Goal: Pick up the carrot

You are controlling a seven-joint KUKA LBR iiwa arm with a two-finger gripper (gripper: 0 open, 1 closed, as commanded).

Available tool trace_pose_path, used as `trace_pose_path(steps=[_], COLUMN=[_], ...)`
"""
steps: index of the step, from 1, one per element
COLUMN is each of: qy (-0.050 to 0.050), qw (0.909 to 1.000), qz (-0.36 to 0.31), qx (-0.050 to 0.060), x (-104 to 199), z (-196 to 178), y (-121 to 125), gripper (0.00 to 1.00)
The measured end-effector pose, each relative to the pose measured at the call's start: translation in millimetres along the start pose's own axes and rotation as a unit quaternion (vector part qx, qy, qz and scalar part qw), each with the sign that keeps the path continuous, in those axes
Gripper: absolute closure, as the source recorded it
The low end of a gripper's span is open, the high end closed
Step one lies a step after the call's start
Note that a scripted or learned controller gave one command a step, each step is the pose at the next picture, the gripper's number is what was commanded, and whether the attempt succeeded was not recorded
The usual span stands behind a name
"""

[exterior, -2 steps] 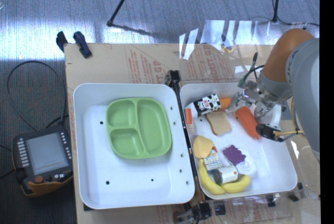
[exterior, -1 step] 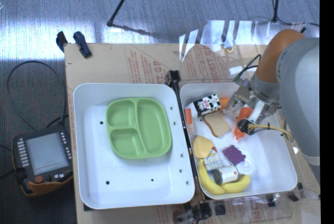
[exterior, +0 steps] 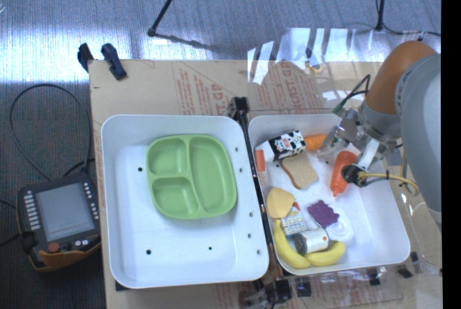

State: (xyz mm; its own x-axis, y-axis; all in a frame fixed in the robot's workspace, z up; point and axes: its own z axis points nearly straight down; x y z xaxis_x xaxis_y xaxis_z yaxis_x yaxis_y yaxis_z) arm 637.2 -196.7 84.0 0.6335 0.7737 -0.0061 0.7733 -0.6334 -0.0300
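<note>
One carrot (exterior: 340,171), probably a light, stiff, smooth plastic toy, stands tilted in the right bin (exterior: 389,228) at the gripper (exterior: 353,156); whether the claw grips it I cannot tell. Mid-body suits a grasp. Bread slice (exterior: 300,171), banana (exterior: 306,253), grapes (exterior: 323,213) share that bin; the left bin (exterior: 122,243) holds a green divided plate (exterior: 191,176).

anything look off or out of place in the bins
Nothing spilled or broken. The food is crowded in the right bin, while the green plate sits slightly askew in the left bin.
</note>
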Motion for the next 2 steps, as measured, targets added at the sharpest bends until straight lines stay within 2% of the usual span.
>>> trace_pose_path(steps=[1,2], qy=[-0.002,0.001], qw=[0.9830,0.9635], qz=[0.184,0.268], qx=[0.002,-0.001], x=[9.0,3.4], z=[1.3,1.0], y=[-11.8,-9.8], gripper=[0.00,0.00])
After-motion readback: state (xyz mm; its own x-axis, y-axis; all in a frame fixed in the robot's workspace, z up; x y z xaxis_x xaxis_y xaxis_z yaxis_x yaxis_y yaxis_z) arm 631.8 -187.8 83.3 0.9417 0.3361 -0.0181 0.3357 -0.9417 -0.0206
